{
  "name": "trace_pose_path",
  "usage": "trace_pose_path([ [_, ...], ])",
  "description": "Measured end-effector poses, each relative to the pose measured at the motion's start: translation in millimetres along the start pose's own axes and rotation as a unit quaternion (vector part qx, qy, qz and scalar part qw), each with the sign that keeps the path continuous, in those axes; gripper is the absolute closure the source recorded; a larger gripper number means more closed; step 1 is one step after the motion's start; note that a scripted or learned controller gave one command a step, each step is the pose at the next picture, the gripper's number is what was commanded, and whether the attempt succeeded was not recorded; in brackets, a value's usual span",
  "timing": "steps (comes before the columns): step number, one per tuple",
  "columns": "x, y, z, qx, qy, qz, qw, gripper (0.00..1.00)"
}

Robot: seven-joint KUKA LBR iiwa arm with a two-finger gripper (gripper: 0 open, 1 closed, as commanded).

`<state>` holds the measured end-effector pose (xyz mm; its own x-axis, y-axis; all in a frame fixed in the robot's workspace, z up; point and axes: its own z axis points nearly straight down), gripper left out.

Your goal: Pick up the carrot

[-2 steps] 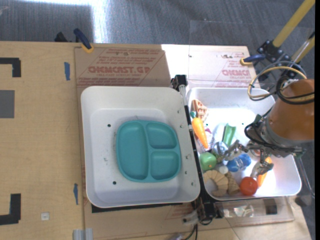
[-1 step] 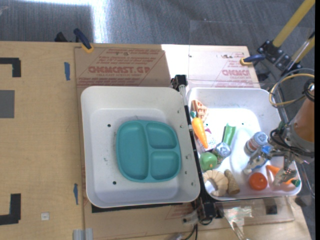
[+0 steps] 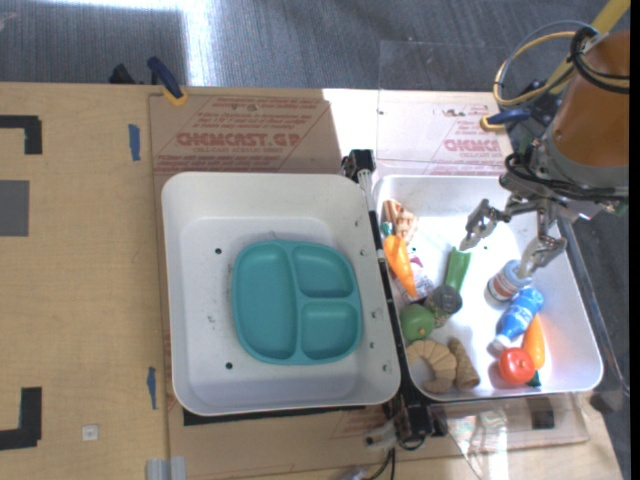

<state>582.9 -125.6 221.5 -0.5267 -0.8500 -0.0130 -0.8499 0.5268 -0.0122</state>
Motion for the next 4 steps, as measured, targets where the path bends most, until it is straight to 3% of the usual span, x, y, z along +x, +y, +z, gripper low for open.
trace_pose_path([
  [1,-91.7,-13.9,38.5,-0.007,0.001,-0.022,0.9997,0.00],
  [2,-114.1,28.7,36.1,-0.006,0.002,-0.017,0.9998,0.00],
  [3,-83.2,33.2,35.9,-0.005,0.004,0.031,0.9995,0.00],
  [4,-83.9,33.6,35.9,-0.005,0.004,0.031,0.9995,0.00],
])
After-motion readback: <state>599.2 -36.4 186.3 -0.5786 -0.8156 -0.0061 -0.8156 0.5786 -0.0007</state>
